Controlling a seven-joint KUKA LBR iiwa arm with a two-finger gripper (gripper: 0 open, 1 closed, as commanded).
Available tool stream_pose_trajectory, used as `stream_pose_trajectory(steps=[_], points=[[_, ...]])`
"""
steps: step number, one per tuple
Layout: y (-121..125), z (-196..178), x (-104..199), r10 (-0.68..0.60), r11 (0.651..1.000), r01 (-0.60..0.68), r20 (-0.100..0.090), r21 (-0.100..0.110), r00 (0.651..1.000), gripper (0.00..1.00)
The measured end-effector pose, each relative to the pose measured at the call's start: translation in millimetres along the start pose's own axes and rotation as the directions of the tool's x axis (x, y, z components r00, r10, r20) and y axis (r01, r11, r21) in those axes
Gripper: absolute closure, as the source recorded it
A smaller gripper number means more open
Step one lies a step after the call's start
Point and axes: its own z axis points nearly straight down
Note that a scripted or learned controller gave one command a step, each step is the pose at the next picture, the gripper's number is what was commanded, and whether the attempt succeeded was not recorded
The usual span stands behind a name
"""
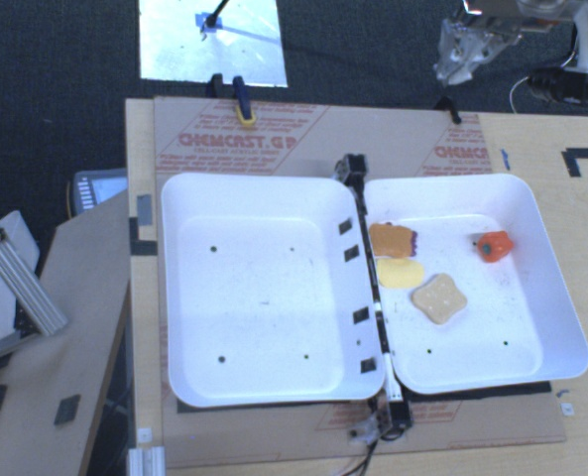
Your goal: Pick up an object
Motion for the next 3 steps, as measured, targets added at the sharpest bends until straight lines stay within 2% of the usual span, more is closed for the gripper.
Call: stream_pose_trajectory(steps=[1,2,3], points=[[-1,3,107,-0.003,1.000,0.003,-0.003,-0.001,1.000,1.00],[0,10,196,-0.001,1.000,0.001,-0.002,-0.001,1.000,1.00],[1,-18,231,0.004,1.000,-0.004,-0.002,-0.005,1.000,1.00]])
